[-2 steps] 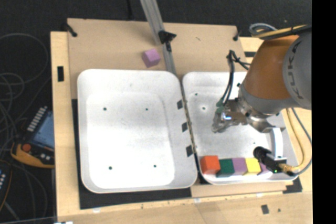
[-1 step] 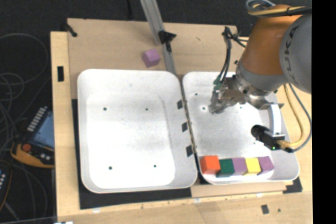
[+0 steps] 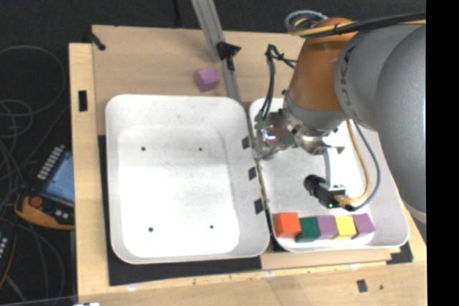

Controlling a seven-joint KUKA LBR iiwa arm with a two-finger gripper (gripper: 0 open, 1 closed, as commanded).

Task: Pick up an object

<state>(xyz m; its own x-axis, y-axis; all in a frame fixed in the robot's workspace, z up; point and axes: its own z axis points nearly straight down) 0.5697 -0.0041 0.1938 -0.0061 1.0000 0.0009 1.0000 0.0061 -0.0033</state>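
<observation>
1. Grey arm (image 3: 387, 82) with its orange band (image 3: 323, 72) fills the upper right and is the closest thing to the lens; it reaches over the right bin (image 3: 391, 229).
2. Pincer (image 3: 267, 143) sits low at the right bin's left wall, just beside the divide between the two bins. Can't tell how it stands or whether it has hold of anything; wrist hardware and cables block it.
3. Five blocks sit in a row along the right bin's near wall, touching side to side: orange block (image 3: 288, 223), green block (image 3: 309, 228), lilac block (image 3: 328, 226), yellow block (image 3: 346, 226), purple block (image 3: 363, 223). All rest on the bin floor, apart from the pincer.
4. Small black unit (image 3: 319, 188) with a green light hangs off the wrist cabling above the row.
5. Left bin (image 3: 179, 175) is white with four small dark dots on its floor.
6. Loose purple cube (image 3: 207, 79) sits on the bench (image 3: 143, 61), beyond the left bin, near a slanted metal pole (image 3: 208, 14).
7. Handheld controller (image 3: 46, 190) and cables lie on the dark floor left of the bench.
</observation>
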